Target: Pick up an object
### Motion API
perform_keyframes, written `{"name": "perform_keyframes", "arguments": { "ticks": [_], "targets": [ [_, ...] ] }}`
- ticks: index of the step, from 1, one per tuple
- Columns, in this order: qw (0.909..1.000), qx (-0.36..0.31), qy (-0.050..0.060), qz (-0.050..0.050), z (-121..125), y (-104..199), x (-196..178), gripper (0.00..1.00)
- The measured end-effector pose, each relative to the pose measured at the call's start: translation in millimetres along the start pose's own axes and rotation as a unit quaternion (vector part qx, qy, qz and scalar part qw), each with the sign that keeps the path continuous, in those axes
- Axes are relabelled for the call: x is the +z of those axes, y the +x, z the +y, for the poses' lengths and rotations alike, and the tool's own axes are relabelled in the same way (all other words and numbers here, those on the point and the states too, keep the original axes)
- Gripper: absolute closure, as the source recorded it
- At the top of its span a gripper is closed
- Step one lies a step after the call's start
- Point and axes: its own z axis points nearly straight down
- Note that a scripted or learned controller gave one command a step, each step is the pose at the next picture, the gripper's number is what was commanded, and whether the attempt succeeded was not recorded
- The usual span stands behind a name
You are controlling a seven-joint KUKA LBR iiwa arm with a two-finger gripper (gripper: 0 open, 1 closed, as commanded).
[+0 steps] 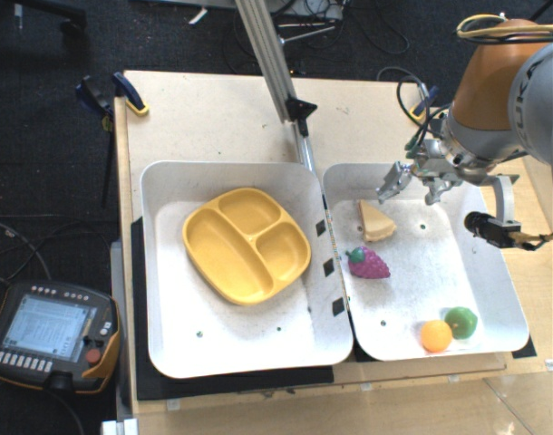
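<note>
**Arm poised over the right bin, nothing yet picked up**

Far to the left of the end effector (412, 185), a yellow divided plate (247, 244) lies alone in the left bin (159, 270), well apart from the other items. The two white bins sit side by side on the counter (204, 116).

The end effector hangs over the upper part of the right bin (494, 288), its two fingers spread wide with nothing between them. Just below it and slightly to its left lies a tan wedge (376, 222), resembling a slice of bread or cheese; being the nearest item, it seems the likeliest target. A little further below sits a purple grape bunch (368, 263). Well below the end effector, near the bin's lower rim, an orange ball (435, 334) and a green ball (460, 321) rest touching each other, probably rolled together into that corner.

The open fingers suggest a descent is being prepared.
</note>
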Motion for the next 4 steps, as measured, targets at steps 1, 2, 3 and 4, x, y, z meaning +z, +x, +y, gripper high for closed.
{"name": "perform_keyframes", "arguments": {
  "ticks": [1, 2, 3, 4],
  "targets": [
    [1.0000, 0.000, 0.000, 0.000, 0.0, 0.0, -0.1, 0.00],
    [1.0000, 0.001, 0.002, 0.000, -2.6, 0.0, 43.1, 0.00],
    [1.0000, 0.001, 0.002, 0.000, -3.5, 0.6, 96.8, 0.00],
    [1.0000, 0.001, -0.001, -0.001, -1.9, 0.6, 82.9, 1.00]
  ]
}}
